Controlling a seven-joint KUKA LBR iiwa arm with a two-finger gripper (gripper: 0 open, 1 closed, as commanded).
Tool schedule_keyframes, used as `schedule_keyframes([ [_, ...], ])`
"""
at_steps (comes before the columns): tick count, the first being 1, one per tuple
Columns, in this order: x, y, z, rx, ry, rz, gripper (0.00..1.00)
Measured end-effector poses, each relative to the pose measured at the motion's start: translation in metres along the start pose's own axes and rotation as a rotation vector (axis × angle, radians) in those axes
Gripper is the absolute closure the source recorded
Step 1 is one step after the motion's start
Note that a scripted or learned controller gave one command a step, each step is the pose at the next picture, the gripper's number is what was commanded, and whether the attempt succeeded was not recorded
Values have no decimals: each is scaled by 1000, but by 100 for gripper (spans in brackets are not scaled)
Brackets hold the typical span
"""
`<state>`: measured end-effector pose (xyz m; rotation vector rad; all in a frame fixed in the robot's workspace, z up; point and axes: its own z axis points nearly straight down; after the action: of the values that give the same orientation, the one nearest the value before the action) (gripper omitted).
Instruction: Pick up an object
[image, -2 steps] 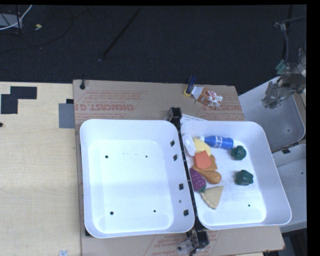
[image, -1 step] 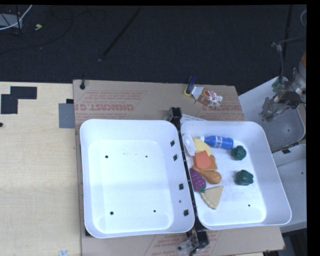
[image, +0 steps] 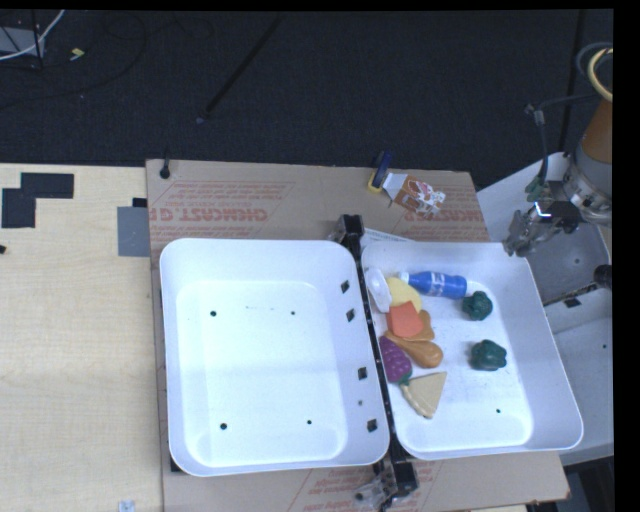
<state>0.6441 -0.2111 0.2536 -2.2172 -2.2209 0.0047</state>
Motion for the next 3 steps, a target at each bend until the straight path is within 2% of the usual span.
schedule_keyframes([
  [1,83,0,-5,-2,2,-4,100],
  [2,162,1,-40,-6,2,-7,100],
  [3,203,-36,-41,1,1,-2,100],
])
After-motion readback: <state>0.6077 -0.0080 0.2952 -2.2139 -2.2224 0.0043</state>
